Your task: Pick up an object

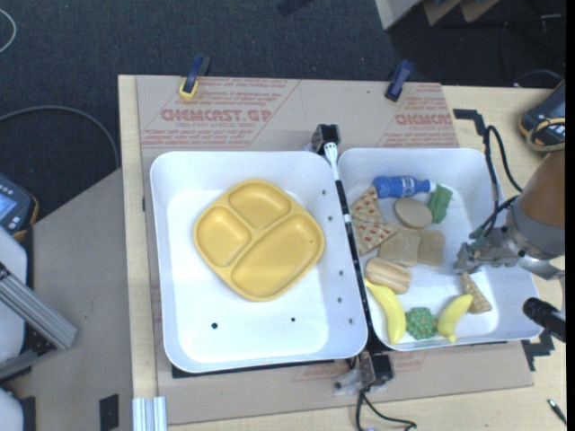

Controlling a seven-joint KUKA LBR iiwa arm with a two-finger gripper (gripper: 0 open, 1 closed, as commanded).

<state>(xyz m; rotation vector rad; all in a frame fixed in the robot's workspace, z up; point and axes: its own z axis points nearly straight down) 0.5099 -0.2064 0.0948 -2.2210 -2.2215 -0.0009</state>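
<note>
The right bin (476,164) holds toy food: a blue bottle (401,187), a green piece (440,203), a round tan biscuit (413,213), two crackers (367,221), tan bread slices (415,246), a bread roll (387,275), two bananas (388,310) (455,315), broccoli (420,322) and a brown wedge (475,294). My gripper (474,257) reaches in from the right, low over the bin's right side, just above the brown wedge and right of the bread slices.
The left bin (171,241) carries a yellow divided plate (259,238). Between the bins runs a black divider (340,196). Blue and yellow clamps (191,78) hold the cardboard at the far edge. A cable (492,155) loops over the right bin's far corner.
</note>
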